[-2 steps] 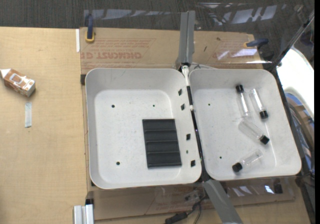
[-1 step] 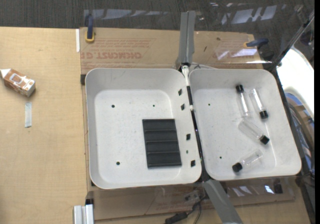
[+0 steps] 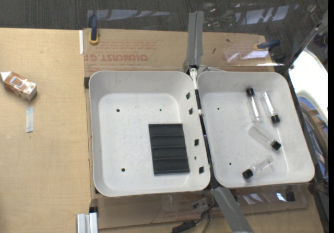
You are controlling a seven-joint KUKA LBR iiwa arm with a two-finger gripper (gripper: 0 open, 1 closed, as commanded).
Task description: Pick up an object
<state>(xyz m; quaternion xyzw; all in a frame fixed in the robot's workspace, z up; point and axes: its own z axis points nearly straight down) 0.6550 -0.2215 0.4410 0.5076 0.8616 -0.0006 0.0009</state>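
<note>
A black ribbed rectangular block [image 3: 168, 148] lies flat in the left bin [image 3: 104, 96], toward its front middle. The right bin [image 3: 292, 174] holds several clear vials with black caps. Two of them, the first vial [image 3: 252, 104] and the second vial [image 3: 269, 106], lie side by side near the back right. A third vial [image 3: 263, 135] rests at a slant in the middle right. Another vial [image 3: 259, 167] lies near the front wall, its cap pointing left.
Both bins sit on a cardboard sheet [image 3: 130, 52] held by a blue clamp [image 3: 93, 33] at the back left. On the wooden bench to the left lie a small orange-and-white box [image 3: 20, 85] and a thin grey strip [image 3: 29, 120]. A grey metal bar [image 3: 195, 39] rises behind the bins' joint.
</note>
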